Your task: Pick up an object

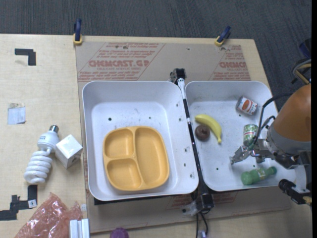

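Now hand (241,155) sits low in right bin (223,95) between can (250,132) and green bottle (258,175); grip state unclear.

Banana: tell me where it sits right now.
The banana lies in the right bin, near its left wall, just right of a small brown round object and apart from the hand.

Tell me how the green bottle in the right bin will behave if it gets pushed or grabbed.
The green bottle lies on its side, so it would likely roll if nudged. It looks like smooth plastic, probably slippery and light. It sits near the right bin front wall, which may stop it from rolling far.
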`<state>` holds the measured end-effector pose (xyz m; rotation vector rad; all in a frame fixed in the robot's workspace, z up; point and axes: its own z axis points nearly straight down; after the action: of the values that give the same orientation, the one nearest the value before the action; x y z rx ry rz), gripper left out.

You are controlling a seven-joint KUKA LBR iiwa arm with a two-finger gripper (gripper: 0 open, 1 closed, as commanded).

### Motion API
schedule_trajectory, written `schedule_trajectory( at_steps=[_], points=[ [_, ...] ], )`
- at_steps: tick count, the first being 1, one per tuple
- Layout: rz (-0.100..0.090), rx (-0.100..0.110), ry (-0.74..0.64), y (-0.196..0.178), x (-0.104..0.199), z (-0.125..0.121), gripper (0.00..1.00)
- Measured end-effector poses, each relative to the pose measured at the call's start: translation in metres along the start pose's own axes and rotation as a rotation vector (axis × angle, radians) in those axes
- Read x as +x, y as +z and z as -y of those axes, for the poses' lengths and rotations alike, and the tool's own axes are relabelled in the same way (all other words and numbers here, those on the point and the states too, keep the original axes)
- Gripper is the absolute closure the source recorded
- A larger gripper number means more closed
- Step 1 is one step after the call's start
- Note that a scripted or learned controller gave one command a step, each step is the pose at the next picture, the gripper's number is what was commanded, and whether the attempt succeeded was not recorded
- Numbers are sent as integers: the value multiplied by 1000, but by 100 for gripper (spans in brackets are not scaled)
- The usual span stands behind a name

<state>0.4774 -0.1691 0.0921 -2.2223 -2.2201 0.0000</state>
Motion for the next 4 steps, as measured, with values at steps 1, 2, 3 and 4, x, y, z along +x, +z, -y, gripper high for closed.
schedule_trajectory(
  at_steps=[1,2,3,4],
  points=[
    [0,-1,0,0,49,-1,0],
    [1,-4,1,-10,48,-2,100],
    [1,-1,-3,-53,57,-53,100],
    [1,-1,-3,-53,57,-53,0]
  ],
)
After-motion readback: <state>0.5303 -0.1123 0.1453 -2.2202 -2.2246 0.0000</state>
